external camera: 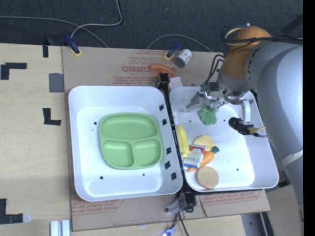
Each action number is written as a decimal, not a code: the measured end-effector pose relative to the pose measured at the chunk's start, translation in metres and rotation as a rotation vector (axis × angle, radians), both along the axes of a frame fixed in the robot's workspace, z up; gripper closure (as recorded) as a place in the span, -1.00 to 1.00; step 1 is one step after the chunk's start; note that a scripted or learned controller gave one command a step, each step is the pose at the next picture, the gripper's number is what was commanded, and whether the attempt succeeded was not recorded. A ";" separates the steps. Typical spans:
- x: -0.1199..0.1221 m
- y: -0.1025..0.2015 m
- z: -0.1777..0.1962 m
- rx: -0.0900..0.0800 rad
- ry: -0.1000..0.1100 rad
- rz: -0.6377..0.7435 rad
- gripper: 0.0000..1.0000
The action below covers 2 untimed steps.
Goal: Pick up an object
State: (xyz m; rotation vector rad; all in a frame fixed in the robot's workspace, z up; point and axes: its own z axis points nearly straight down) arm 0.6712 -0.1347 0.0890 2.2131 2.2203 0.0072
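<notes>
My gripper (211,103) hangs over the back of the right bin (261,168), its fingers (195,101) spread apart and open. A small green leafy toy (207,116) lies right under it, on the near side of the fingertips; I cannot tell whether they touch it. Closer to the front of the same bin lie a yellow banana-like piece (182,138), a pale yellow item (204,142), a small orange carrot (209,158), a colourful little box (193,159) and a tan round disc (207,177).
The left bin (81,132) holds a green divided plate (131,140). The grey arm (283,97) covers the right bin's far right side. A black part (240,125) with a white strip juts over that bin. Clips and a cable lie on the cardboard behind.
</notes>
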 end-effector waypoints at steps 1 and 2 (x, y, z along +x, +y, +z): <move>-0.015 -0.003 0.001 -0.003 -0.004 0.000 -1.00; -0.024 -0.016 0.001 -0.002 -0.004 0.000 -1.00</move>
